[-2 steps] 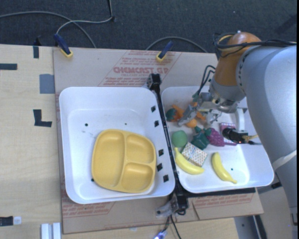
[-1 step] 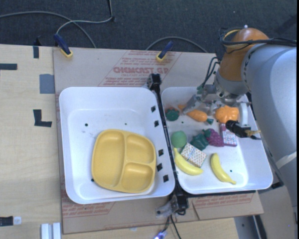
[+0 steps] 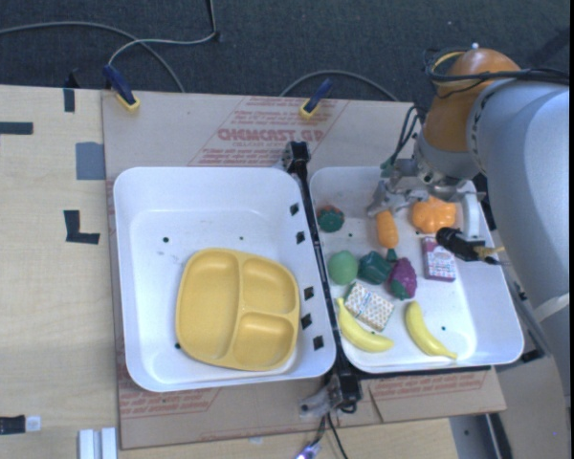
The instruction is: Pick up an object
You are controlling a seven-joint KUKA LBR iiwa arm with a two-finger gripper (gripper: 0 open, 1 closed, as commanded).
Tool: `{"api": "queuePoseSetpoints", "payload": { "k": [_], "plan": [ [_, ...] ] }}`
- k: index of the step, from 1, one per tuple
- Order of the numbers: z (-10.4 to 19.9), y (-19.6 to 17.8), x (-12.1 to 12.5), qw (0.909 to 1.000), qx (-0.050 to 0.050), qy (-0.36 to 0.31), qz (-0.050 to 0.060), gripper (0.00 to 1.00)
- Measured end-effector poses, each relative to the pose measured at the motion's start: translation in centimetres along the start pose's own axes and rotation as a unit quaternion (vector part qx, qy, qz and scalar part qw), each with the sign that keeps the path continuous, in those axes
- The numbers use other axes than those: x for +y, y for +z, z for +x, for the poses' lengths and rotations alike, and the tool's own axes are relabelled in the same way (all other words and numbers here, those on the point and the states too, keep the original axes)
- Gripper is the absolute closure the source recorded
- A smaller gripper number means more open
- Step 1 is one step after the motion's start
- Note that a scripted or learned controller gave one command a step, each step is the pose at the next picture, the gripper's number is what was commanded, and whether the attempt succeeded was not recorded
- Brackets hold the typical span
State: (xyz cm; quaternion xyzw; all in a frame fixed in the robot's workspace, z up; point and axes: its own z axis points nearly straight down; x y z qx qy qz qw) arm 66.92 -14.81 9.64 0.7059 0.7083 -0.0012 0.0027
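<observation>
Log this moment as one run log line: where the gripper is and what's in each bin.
gripper: over right bin, above small carrot | grasp: not confirmed | left bin: yellow divided plate | right bin: two bananas, orange

A robotics lab: clamped cardboard point(image 3: 258, 137) on a bench point(image 3: 38, 256), trailing cables point(image 3: 172, 41), carpet.

Glossy white plastic bins point(image 3: 134, 285); smooth matt yellow plastic tray point(image 3: 237, 309); matt brown cardboard sheet point(image 3: 220, 132); pale wood-grain bench point(image 3: 29, 304); shiny plastic toy bananas point(image 3: 427, 331)
</observation>
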Motion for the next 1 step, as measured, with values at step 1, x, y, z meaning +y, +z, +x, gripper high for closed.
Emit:
{"api": "queuePoseSetpoints", "payload": {
  "k": [1],
  "plan": [
    [8.76, -8.93, -1.76, 1.0, 0.003, 0.0, 0.0, 1.0]
  ]
}}
